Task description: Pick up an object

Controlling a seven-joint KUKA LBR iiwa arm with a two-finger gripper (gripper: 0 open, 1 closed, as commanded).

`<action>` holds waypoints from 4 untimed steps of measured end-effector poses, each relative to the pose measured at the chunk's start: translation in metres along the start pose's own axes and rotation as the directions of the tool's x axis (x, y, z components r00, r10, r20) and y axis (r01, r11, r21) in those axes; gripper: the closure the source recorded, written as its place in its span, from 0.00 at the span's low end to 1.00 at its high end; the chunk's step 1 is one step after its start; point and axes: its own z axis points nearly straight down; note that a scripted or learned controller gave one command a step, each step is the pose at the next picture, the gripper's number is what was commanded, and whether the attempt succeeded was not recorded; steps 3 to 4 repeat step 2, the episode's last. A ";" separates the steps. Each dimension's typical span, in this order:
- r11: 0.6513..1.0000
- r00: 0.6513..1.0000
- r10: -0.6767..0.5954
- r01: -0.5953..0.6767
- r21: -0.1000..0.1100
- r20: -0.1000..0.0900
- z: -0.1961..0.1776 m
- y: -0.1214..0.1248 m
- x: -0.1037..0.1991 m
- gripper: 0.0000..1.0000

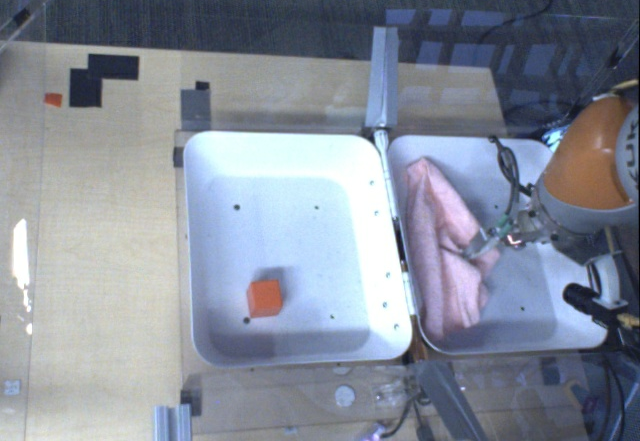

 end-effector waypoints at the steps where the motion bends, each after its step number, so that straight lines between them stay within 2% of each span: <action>1: 1.000 1.000 -0.001 0.001 -0.008 0.003 -0.012 0.003 0.000 1.00; 2: 0.997 0.997 0.077 -0.077 0.000 -0.001 -0.105 0.041 0.072 1.00; 4: 0.997 0.997 0.077 -0.077 0.000 -0.001 -0.105 0.041 0.072 1.00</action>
